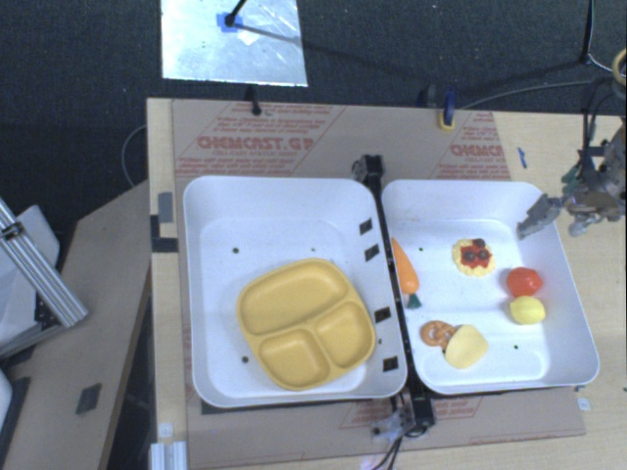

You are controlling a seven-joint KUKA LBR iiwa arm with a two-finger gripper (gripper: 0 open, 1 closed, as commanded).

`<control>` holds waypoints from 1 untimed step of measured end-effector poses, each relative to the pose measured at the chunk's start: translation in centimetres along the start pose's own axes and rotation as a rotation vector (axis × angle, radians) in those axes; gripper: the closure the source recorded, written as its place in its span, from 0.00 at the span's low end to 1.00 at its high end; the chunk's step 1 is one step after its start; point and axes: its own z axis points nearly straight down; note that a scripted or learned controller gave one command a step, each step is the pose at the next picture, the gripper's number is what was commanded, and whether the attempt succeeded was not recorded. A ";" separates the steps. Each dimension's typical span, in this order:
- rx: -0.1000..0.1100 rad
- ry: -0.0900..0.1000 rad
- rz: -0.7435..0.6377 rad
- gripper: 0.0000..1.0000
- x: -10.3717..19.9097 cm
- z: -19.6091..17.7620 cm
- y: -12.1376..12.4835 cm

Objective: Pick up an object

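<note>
Two white bins sit on the bench; the gripper [558,213], fingers spread and holding nothing, hangs over the right bin [490,378]'s far right rim. Tomato [523,281] lies nearest, just below-left.

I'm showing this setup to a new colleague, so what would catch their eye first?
Probably the big yellow divided tray lying in the left bin. Next, the toy foods scattered in the right bin: an orange carrot along its left wall, a red tomato and a yellow lemon near its right side. The gripper hovers at that bin's upper right rim.
</note>
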 end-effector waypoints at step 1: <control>-0.009 -0.002 -0.003 0.00 0.1 -0.5 0.2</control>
